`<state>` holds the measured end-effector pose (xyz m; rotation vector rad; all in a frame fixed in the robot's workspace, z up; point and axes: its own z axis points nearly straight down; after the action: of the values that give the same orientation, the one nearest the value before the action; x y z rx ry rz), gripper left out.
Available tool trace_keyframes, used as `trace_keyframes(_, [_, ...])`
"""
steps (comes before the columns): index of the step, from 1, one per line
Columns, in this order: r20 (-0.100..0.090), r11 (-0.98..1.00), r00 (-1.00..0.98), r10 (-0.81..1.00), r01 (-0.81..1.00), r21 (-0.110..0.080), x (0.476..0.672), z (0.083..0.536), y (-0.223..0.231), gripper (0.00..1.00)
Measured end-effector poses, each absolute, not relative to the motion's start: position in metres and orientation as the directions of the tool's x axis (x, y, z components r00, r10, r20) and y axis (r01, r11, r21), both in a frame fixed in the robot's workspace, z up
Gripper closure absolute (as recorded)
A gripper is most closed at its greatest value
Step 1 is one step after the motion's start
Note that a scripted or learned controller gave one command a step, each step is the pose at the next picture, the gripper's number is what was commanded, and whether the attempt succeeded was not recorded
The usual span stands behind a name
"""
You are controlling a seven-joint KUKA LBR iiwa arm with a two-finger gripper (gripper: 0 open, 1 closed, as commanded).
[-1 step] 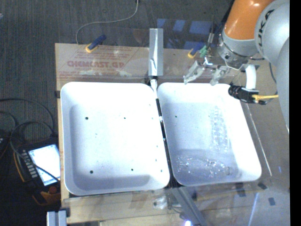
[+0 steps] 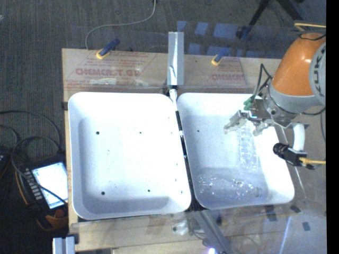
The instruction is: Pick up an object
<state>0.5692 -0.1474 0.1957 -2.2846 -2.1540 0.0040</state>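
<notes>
While the end effector (image 2: pixel 247 121) hangs open above the clear crinkled plastic bottle (image 2: pixel 247 150), nothing is gripped. I judge the slick, see-through plastic could slip or crumple as the fingers close

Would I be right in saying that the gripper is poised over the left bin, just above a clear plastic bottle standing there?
Not quite: it is the right bin, not the left one. The camera view shows the gripper over that bin, with a clear plastic bottle directly beneath it. More clear plastic lies along that bin's near edge.

Even overhead light, soft focus, bright bins (image 2: pixel 127 102)
</notes>
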Motion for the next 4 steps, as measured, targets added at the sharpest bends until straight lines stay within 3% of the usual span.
trace_keyframes(1, [0.001,-0.013,0.013,1.000,1.000,0.000,0.563,0.101,-0.185,0.00])
trace_keyframes(2, [0.001,0.196,-0.196,0.981,0.981,-0.003,0.578,0.106,-0.150,0.00])
trace_keyframes(3, [-0.005,0.236,-0.236,0.972,0.972,0.015,0.557,0.092,-0.169,0.00])
trace_keyframes(4, [0.017,0.014,-0.013,1.000,0.998,-0.069,0.630,0.090,-0.203,0.00])
